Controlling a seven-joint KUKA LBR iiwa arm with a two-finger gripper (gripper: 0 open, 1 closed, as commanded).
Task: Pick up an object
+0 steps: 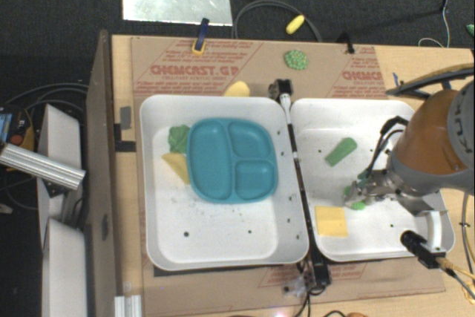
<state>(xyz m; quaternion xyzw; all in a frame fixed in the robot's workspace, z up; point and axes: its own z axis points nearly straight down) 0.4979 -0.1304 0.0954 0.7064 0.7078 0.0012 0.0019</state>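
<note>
Two white bins sit side by side on the bench. The left bin [159, 234] carries a teal tray [231, 159] with a green scrap [178, 136] and a yellow piece [177, 165] tucked against the tray's left edge. The right bin [386, 119] has three loose things: a green block [341, 151] near the middle, a yellow square [331, 220] near the front left, and a small green bit [358, 204] just beside the gripper [364, 191].

The arm [434, 148] reaches in from the right and the gripper is low over the right bin's floor. Whether it is wide or narrow I cannot tell; the wrist and cabling hide the tip from this angle. Nothing can be seen gripped.

The nearest candidate is the small green bit, which lies at the gripper's front-left edge, touching or almost touching it. It is too small and too covered to give a long axis. If that is the target, the tip looks roughly over it, and the outcome turns on whether the bit sits between the tips or just outside them.

The green block lies up and to the left of the gripper, clearly apart, with its long axis slanting from lower left to upper right. The yellow square lies down and left, near but not touching, flat on the floor, which would likely make it the hardest to grip.
</note>
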